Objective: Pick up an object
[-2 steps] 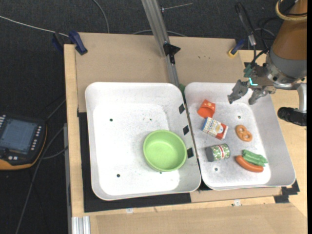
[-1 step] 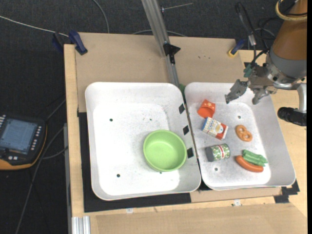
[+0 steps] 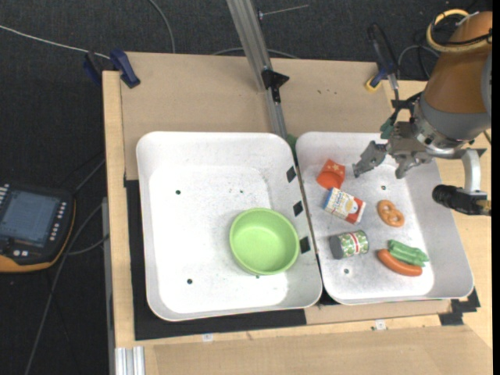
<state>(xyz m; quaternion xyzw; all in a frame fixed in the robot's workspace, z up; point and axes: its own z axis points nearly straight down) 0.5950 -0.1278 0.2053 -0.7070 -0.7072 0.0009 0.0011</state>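
Green bowl (image 3: 264,241) in left bin (image 3: 156,209); fingers (image 3: 367,162) spread, holding nothing; labels unreadable.

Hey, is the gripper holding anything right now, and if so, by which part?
Nothing is held. The gripper hangs open above the back of the right bin, with bare bin floor showing between its fingers. The nearest item, the red block, lies apart from it.

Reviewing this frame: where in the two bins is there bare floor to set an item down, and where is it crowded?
Free: the left white bin, everywhere left of and behind the green plastic bowl. Crowded: the right white bin, with the red block, milk carton, pretzel and can, under the open gripper.
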